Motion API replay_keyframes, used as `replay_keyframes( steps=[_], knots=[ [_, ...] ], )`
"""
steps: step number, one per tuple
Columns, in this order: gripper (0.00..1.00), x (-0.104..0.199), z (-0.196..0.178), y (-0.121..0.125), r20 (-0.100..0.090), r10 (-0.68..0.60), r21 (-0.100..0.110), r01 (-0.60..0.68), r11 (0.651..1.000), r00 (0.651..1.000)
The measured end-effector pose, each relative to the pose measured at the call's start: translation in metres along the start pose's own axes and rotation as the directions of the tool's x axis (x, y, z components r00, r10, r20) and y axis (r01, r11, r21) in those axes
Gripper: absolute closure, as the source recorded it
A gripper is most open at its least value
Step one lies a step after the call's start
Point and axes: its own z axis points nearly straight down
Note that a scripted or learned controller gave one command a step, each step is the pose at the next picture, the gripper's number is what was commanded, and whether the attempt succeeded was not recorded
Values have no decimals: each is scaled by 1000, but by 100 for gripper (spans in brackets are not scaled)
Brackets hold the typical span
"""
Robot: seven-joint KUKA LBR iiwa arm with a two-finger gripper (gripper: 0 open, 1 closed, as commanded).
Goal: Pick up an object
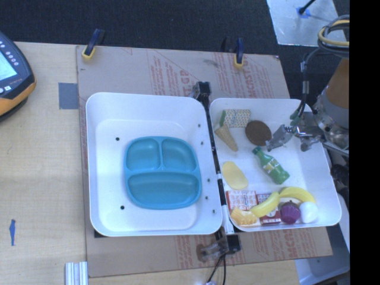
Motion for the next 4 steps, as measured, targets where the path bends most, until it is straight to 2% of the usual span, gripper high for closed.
replay_keyframes(
  steps=[1,2,3,4],
  knots=[
    [0,4,142,35,0,-4,7,4,1000,1000],
    [0,19,133,106,1,-2,-7,2,1000,1000],
    [0,-3,131,18,0,4,8,-4,1000,1000],
    [100,-3,121,22,1,-1,2,1,1000,1000]
  ],
)
